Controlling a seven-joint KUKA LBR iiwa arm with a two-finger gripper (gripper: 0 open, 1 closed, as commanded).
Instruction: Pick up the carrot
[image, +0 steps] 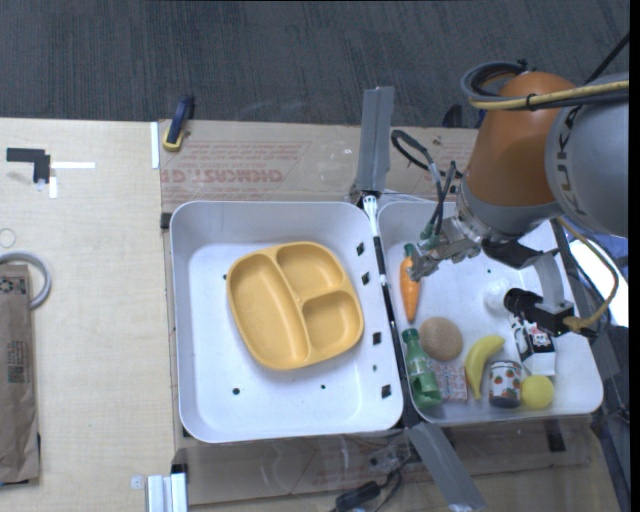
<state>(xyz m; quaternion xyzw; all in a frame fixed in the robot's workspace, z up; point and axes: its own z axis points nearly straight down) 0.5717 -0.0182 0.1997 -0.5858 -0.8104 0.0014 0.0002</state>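
Nearest edge: green bottle (419, 368), brown ball (441, 338), banana (481, 361).
Carrot (410, 288): right bin (455, 222), left wall — likely light, stiff, smooth; grip mid-body.
Gripper (430, 257): mine, just above the carrot's top — spread or pressed together, I cannot tell.

Pretty bright, even overhead light here, no harsh shadows anywhere. The two shallow white plastic bins (190, 330) come out close to blown out, with glare washing the far right side near the grey arm (590, 150). The yellow divided plastic plate (296, 303) only shows soft shading inside its compartments. Focus is decent in the middle, but small items in the right bin look a bit soft and noisy.
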